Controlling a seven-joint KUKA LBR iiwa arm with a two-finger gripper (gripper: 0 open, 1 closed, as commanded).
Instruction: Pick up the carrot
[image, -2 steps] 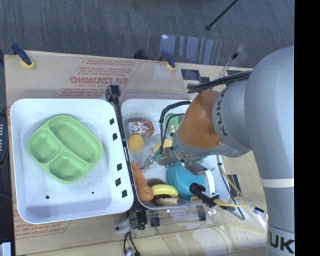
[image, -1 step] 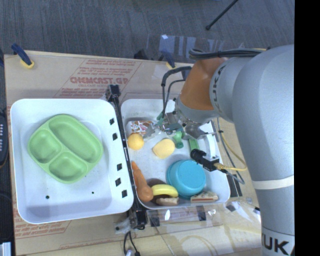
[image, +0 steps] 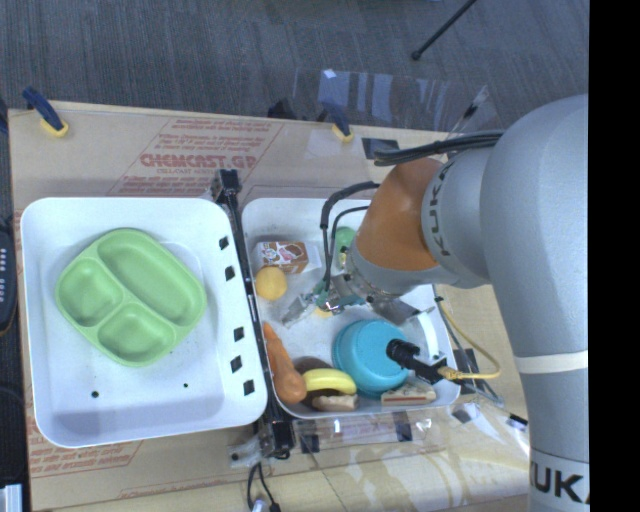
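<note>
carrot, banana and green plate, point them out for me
carrot (image: 281, 364), camera view, middle of its orange body
banana (image: 330, 381), camera view, middle of the yellow curve
green plate (image: 130, 296), camera view, ridge between its compartments

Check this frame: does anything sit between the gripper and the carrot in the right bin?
Nothing visible stands between them. The carrot lies along the right bin's left wall, its top uncovered. The banana touches its lower end, and the yellow ball sits just above it. The gripper hovers right of the ball.

Colours in the 2 white bins

Orange carrot (image: 283, 365), yellow banana (image: 330, 381) and blue pot (image: 368, 355) lie below the gripper (image: 330, 296); green divided plate (image: 130, 296) far left.
</note>
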